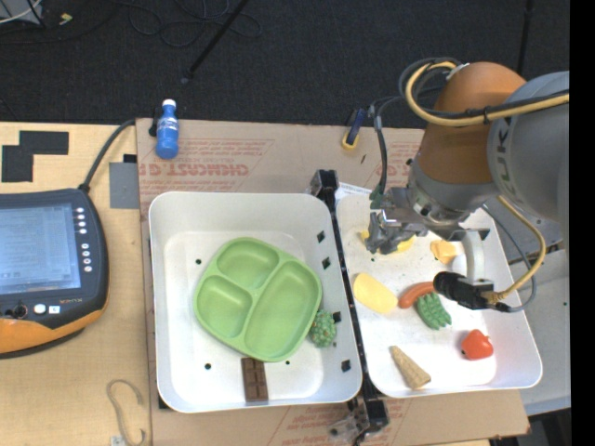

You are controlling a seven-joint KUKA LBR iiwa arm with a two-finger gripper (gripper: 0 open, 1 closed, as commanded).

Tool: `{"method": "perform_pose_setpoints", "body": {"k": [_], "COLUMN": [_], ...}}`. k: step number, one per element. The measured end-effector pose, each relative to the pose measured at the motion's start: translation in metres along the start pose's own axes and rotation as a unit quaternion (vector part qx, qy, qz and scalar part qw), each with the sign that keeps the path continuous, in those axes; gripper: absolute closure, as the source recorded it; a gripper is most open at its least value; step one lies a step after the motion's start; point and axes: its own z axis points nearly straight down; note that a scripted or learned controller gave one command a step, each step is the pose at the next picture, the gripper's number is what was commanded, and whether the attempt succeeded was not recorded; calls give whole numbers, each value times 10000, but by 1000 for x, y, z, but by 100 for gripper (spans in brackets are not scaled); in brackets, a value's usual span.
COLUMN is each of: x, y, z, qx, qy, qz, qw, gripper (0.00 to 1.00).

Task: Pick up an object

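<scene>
The gripper (383,239) sits low in the right bin (521,360); how wide it is, I cannot tell. A yellow lemon (375,294), sausage (416,295) and green toy (433,311) lie close below it.

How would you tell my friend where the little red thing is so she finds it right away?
Look at the right white bin, the one the grey and orange arm reaches into. Go to its near right corner, past the green bumpy toy. The red toy sits there apart from the others; it is the one bright red piece, while the tan cone beside it is pale and pointed.
</scene>
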Motion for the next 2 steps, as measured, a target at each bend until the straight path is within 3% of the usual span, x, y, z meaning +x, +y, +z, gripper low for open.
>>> {"method": "perform_pose_setpoints", "body": {"k": [2], "x": [-4], "y": [3], "z": [-17], "qx": [-25], "qy": [4], "qz": [0], "qw": [10000], "gripper": [100]}}
